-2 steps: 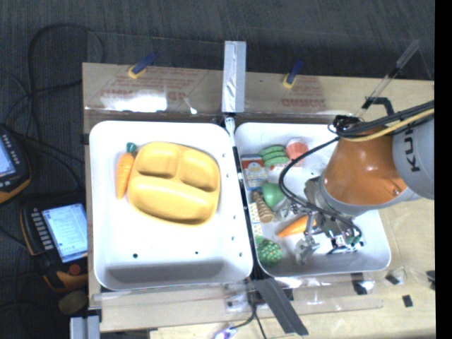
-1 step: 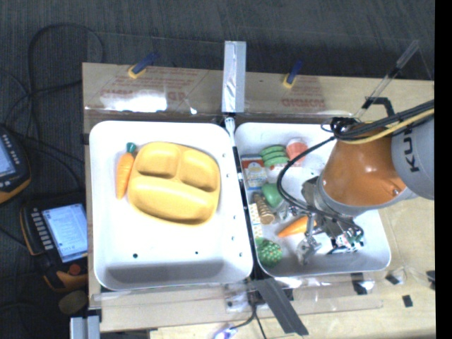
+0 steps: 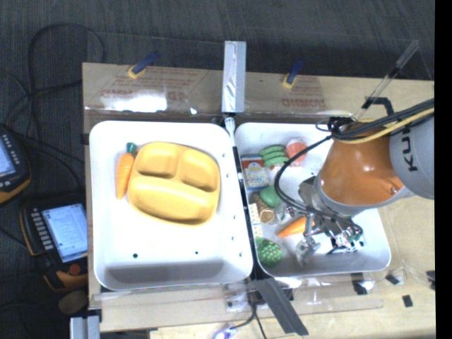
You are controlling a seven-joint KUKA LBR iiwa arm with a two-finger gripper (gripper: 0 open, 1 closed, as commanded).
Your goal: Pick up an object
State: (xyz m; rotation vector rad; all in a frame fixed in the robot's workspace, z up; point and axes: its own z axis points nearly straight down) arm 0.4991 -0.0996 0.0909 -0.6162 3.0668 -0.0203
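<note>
My gripper (image 3: pixel 311 240) hangs low over the front middle of the right bin (image 3: pixel 378 256), under the orange wrist band. A small orange carrot-like piece (image 3: pixel 289 227) lies right at the gripper's left side, touching or nearly touching it; I cannot see whether it is held. A green bumpy ball (image 3: pixel 268 251) sits in the bin's front left corner. Toward the back lie a green toy (image 3: pixel 272 154), a pink-red piece (image 3: pixel 296 149) and a small printed box (image 3: pixel 254 172). A brown cylinder (image 3: pixel 268 198) lies left of the wrist. The arm hides the bin's middle.
The left bin (image 3: pixel 106 260) holds a large yellow divided tray (image 3: pixel 173 182) and an orange carrot (image 3: pixel 124 171) by its back left. A blue-and-white item (image 3: pixel 349 241) lies just right of the gripper. Cables run from the arm toward the upper right.
</note>
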